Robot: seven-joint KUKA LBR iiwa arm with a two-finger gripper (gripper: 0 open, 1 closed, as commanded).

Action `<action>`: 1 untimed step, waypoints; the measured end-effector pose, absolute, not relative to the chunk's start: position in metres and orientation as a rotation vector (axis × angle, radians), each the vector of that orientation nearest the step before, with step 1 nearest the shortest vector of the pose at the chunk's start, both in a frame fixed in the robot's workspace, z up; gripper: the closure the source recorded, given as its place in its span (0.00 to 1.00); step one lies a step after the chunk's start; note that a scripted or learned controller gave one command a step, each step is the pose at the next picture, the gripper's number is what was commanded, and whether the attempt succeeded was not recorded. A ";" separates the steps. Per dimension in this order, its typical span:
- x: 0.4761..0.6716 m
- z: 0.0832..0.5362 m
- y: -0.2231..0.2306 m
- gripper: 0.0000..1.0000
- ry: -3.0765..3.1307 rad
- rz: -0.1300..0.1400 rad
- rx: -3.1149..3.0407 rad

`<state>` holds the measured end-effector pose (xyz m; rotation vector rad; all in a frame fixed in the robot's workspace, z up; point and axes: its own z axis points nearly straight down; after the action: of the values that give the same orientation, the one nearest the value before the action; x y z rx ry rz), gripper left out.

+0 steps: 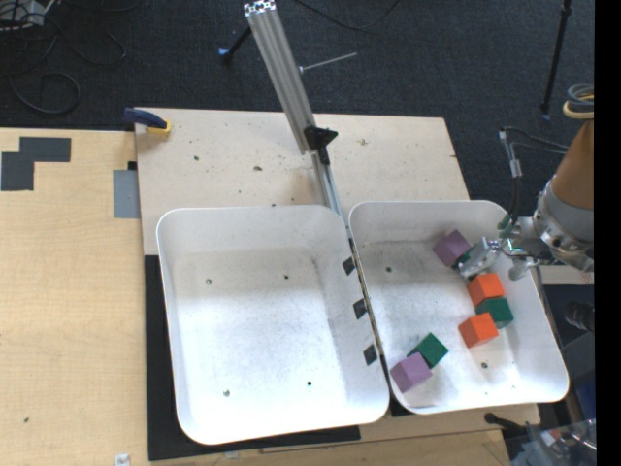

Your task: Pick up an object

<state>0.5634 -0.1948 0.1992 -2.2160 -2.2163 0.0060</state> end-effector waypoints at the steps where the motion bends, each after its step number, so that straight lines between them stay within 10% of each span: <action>1: 0.564 0.202 -0.195 0.00 -2.220 0.002 -2.219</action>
<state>0.5644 -0.1950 0.2017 -2.2187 -2.2197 0.0019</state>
